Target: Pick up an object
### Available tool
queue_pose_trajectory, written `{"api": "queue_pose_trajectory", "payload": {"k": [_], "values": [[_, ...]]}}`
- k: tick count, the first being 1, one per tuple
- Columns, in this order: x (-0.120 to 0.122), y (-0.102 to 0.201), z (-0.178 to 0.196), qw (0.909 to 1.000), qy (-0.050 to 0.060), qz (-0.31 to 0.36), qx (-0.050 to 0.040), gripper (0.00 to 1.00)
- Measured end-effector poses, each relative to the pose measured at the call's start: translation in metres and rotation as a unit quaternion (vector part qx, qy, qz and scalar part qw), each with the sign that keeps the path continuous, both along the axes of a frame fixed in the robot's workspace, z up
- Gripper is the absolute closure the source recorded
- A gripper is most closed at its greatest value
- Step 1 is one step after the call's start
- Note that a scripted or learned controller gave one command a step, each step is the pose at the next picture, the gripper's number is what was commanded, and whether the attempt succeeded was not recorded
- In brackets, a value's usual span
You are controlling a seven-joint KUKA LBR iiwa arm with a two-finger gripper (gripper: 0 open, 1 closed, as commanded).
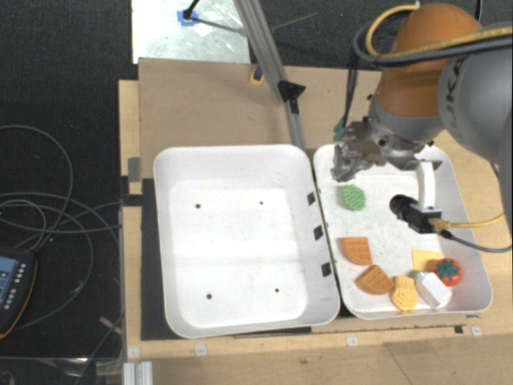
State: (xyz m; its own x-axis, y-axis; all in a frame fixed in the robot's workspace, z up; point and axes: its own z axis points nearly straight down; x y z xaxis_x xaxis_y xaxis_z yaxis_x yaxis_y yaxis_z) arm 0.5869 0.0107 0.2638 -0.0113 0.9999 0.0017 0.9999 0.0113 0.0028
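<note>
Objects for picking lie in the right bin (465, 215), mostly along its lower edge. At frame left, cables (48, 207) and a handheld controller (12, 283) rest on dark floor beside the tabletop (208, 103). The left bin (240, 163) at centre offers a wide bare floor. No readable writing shows. In the right bin a green knobbly piece (352, 197) sits near the top, just below the gripper (346, 163); whether the gripper is spread or pressed together cannot be told. Lower down lie two orange wedges (357, 250), a yellow waffle-like piece (405, 295), a yellow block (425, 258), a white piece (433, 289) and a red round toy (449, 272), crowding the lower right corner.
</note>
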Motion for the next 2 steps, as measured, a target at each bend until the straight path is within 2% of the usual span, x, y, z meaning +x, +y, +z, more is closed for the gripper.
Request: {"api": "queue_pose_trajectory", "payload": {"k": [2], "values": [[0.054, 0.087, -0.038, 1.0000, 0.000, -0.001, -0.0001, 1.00]]}}
